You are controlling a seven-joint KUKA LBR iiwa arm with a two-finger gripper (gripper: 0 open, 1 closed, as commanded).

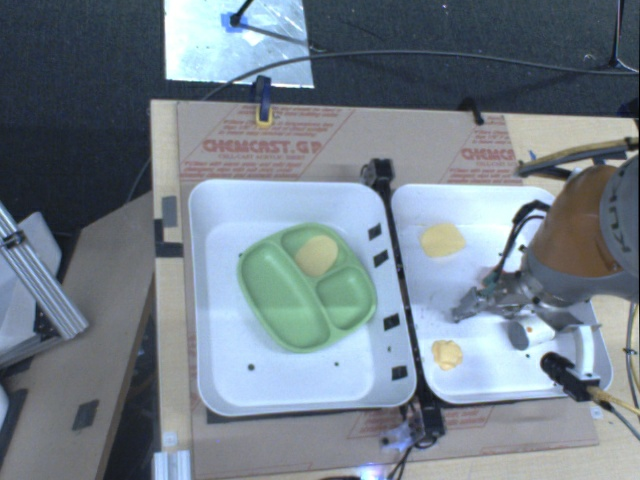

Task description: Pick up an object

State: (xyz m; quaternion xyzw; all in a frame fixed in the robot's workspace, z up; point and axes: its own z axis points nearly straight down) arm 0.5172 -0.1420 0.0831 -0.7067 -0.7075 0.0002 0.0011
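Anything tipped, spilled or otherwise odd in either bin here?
Nothing stands out. The green divided plate lies flat in the left bin, a yellow piece in one compartment. Two more yellow pieces lie in the right bin by the end effector.

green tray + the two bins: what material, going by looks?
Green tray: likely moulded plastic, matte; uniform colour, rounded compartment ridges, soft sheen. Left bin and right bin: probably thin formed plastic, smooth white with rounded corners and faint gloss. Can't confirm either from this view.

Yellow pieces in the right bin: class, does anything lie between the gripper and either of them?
Nothing visible does. The gripper hovers over bare white bin floor, between the upper yellow piece and the lower yellow piece, apart from both.
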